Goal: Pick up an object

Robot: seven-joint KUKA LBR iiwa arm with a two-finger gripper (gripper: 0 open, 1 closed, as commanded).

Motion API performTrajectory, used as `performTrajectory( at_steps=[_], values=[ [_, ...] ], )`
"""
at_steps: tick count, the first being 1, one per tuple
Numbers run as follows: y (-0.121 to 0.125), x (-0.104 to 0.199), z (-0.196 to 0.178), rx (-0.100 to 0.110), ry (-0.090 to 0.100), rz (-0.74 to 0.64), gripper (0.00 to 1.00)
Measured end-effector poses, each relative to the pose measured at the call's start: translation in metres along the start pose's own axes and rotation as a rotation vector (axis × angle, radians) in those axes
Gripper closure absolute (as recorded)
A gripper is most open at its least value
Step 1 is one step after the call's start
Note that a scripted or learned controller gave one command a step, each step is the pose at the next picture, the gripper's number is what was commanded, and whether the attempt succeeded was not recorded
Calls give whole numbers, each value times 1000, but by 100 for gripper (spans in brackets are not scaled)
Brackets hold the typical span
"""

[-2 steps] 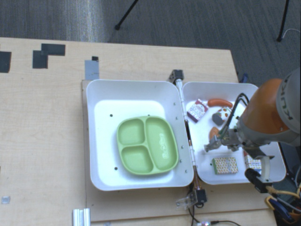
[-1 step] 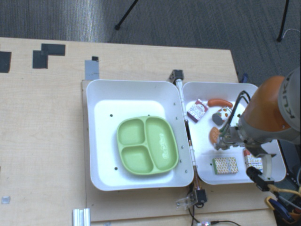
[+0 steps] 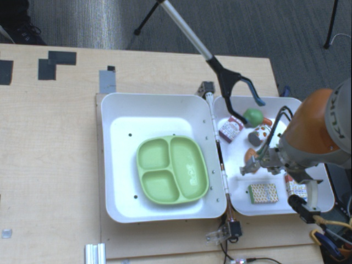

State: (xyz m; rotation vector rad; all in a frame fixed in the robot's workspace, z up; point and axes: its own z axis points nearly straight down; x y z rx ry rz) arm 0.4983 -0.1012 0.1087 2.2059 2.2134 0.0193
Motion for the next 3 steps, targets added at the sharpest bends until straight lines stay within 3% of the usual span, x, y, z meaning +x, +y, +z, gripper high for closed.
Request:
performTrajectory(
  at_steps=[1,2,3],
  values=[
    [2,1,-10,-4,0,-1,100],
    [2,1,-10,-4,0,-2,0],
    [-10,16,22,11,0,2,0]
  ],
)
